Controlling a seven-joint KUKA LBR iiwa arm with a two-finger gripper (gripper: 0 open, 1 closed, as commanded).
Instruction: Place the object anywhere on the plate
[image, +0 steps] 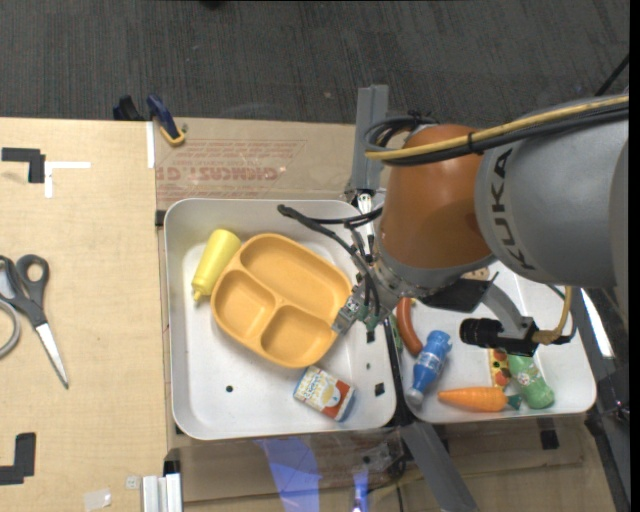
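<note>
One orange plate (275, 296) lies beside the tool (357, 308), whose grip seems unreadable.

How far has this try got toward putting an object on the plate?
Nothing looks done: the orange divided plate in the left bin carries no object. The gripper sits at the plate's right rim; whether it holds anything cannot be made out. A yellow bottle leans by the plate and a small carton lies below it. A blue bottle and carrot lie in the right bin. Placing is left.
</note>
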